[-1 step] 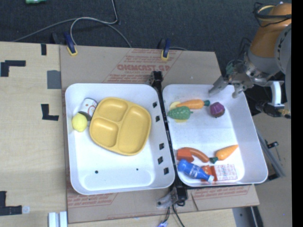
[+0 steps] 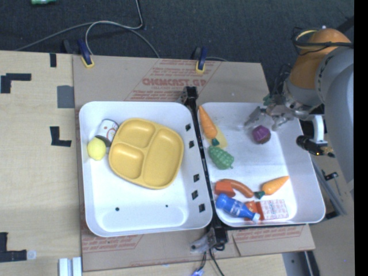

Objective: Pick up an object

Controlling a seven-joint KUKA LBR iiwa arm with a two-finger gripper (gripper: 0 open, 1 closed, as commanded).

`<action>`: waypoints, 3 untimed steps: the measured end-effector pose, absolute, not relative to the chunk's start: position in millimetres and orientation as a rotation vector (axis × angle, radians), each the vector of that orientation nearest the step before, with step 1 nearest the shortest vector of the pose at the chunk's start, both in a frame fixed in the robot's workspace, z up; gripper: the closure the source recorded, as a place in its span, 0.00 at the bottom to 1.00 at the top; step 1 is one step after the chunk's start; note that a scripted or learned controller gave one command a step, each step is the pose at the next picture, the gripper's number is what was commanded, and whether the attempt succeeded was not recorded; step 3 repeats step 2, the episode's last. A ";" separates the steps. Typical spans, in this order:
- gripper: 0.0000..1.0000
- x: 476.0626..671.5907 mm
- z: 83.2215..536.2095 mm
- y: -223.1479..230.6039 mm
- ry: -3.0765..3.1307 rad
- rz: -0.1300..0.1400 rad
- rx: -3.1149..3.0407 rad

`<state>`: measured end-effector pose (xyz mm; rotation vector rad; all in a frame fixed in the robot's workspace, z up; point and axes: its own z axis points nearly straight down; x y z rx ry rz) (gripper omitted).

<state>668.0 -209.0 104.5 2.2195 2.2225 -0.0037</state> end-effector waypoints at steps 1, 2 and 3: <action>0.00 646.7 86.4 -165.6 2.222 -0.001 2.217; 1.00 647.4 96.8 -166.0 2.221 0.000 2.214; 1.00 647.4 96.8 -166.0 2.221 0.000 2.214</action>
